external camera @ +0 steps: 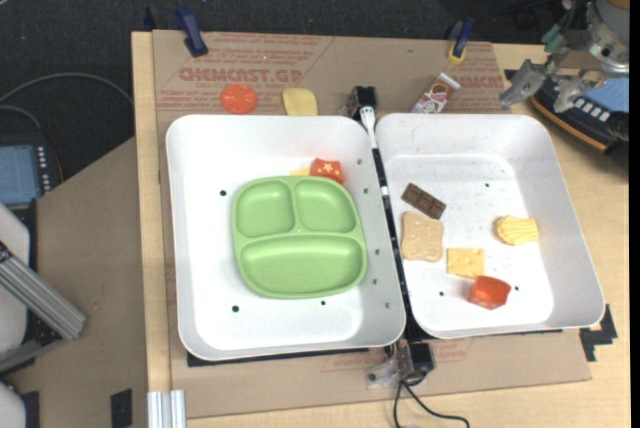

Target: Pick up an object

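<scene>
Gripper (540,81) seen at upper right, beyond the right bin (560,216); finger state cannot be told, nothing seen held. In the right bin: chocolate bar (423,201), toast slice (421,237), cracker (465,262), ridged chip (517,230), red pepper (490,292). Left bin (200,216) holds green divided plate (297,236), strawberry (326,170) at its top edge.

Green divided plate (298,238) taking up most of the left bin (200,316), right bin (560,206) lying open along its far side, food pieces clustering near its middle
</scene>
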Tool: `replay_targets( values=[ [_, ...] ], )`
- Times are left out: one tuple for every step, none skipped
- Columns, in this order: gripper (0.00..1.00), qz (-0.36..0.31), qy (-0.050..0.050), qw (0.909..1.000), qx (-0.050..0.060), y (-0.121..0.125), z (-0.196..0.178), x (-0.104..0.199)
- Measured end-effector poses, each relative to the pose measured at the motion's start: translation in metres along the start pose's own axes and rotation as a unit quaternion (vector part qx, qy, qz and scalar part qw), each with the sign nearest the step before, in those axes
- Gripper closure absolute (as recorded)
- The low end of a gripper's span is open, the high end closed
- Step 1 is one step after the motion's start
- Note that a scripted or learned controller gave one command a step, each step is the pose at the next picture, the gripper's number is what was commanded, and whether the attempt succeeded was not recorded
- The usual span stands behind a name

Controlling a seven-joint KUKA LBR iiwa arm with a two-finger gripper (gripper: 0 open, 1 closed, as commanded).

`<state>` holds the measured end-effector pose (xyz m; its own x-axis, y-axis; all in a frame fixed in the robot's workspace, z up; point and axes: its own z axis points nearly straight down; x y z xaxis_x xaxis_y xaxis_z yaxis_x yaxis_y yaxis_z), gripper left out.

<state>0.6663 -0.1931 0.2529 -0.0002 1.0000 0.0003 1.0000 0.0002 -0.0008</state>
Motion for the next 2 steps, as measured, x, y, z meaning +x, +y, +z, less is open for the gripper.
replay_targets(
  values=[
    [0.0,0.001,0.003,1.0,0.007,-0.079,0.094,0.028],
    [0.0,0.001,0.002,1.0,0.005,-0.149,0.173,0.033]
  ],
)
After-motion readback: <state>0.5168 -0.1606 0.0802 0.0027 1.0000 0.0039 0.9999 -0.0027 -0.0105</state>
